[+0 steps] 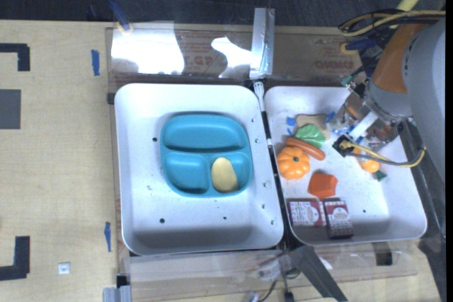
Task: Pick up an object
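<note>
Green toy [309,131] lies just beside the tool [352,126].

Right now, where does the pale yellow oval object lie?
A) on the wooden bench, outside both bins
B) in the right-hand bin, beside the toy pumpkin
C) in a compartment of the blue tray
C: the yellow oval object rests in the lower right compartment of the blue tray, which lies inside the bin on the view's left.

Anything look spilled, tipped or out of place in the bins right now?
Nothing damaged or spilled. The blue plastic divided tray sits flat in the left white bin, a yellow egg-shaped toy in one compartment. Two red-and-white cartons lie flat in the right bin.
</note>
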`<state>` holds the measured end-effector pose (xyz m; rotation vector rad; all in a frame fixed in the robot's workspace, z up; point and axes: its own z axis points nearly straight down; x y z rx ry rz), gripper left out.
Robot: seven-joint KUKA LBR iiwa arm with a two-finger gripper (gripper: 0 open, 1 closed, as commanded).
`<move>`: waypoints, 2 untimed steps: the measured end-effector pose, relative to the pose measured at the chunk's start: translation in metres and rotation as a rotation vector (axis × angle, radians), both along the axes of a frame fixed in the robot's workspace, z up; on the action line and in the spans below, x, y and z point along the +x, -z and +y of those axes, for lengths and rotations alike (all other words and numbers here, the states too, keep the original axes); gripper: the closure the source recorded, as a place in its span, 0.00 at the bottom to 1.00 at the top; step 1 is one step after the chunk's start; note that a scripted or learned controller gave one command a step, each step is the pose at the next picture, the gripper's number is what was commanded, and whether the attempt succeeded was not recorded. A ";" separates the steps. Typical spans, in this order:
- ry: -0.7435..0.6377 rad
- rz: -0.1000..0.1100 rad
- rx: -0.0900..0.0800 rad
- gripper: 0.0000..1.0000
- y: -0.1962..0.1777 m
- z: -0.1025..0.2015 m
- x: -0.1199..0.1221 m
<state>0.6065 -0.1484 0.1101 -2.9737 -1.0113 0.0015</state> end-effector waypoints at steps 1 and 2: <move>0.410 -0.001 0.000 0.00 0.025 -0.010 0.035; 0.405 -0.001 -0.001 1.00 0.013 -0.008 0.036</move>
